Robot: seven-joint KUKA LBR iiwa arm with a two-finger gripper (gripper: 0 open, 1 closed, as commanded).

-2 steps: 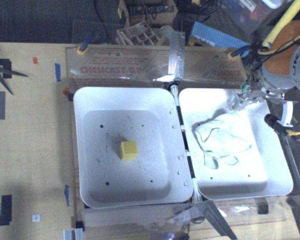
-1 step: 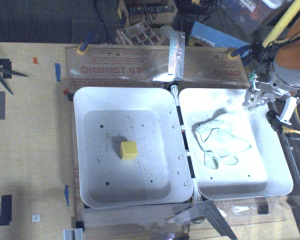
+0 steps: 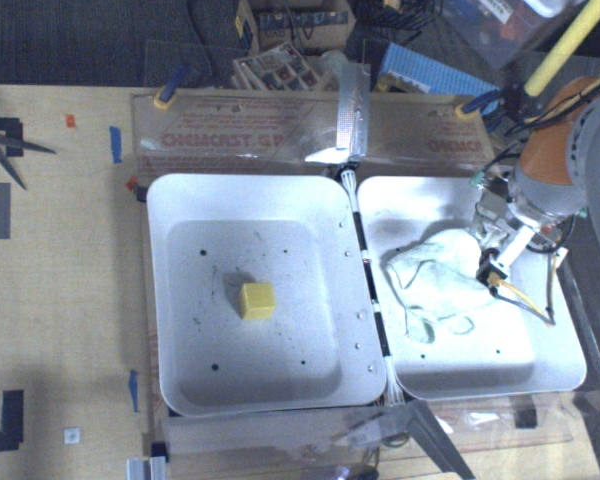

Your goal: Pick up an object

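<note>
A small yellow cube (image 3: 258, 300) lies near the middle of the left bin (image 3: 180, 208). In the right bin (image 3: 550, 358) a crumpled white cloth with pale green edging (image 3: 432, 280) is spread across the floor. My gripper (image 3: 487, 230) hangs low over the right bin at the cloth's right edge, reached in from the right under the grey wrist with the orange band (image 3: 545, 158). Nothing can be made out in its grasp.
Dark specks dot the left bin's floor around the cube. A metal divider (image 3: 365, 268) separates the two bins. A clear plastic guard (image 3: 280, 128) stands behind them, with cluttered boxes and cables beyond it.
</note>
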